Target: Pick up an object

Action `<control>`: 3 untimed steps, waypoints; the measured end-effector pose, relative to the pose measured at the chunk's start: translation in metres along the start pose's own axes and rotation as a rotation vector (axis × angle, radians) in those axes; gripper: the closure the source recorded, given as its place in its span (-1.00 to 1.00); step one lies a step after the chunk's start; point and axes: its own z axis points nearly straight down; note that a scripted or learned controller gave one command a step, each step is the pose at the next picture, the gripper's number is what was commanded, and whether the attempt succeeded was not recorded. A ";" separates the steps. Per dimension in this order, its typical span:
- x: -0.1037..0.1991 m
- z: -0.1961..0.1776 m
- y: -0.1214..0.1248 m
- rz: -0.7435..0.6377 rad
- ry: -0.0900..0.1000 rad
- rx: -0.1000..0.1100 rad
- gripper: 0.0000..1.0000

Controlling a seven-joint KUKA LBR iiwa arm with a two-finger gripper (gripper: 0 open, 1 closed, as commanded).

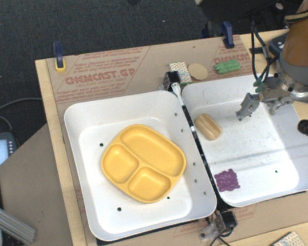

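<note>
You have two shallow white bins side by side on the bench: the left bin [87, 176] and the right bin [299, 160]. The left one holds one yellow plastic plate with three compartments [143, 163], lying flat near its middle. The right one holds two things: one tan rounded bread-like piece [207, 126] close against its left wall, and one small purple bunch-shaped toy [227, 180] nearer the front. Behind the bins you see one tan round disc [198, 71] and one green oblong piece [227, 67]. The grey two-finger gripper [248, 105] sits over the right bin, tips pointing left, and nothing sits between them. Their spacing cannot be judged here. The tan piece lies just left of them, apart.
</note>
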 end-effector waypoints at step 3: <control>0.077 -0.021 0.101 -0.007 -0.001 -0.019 1.00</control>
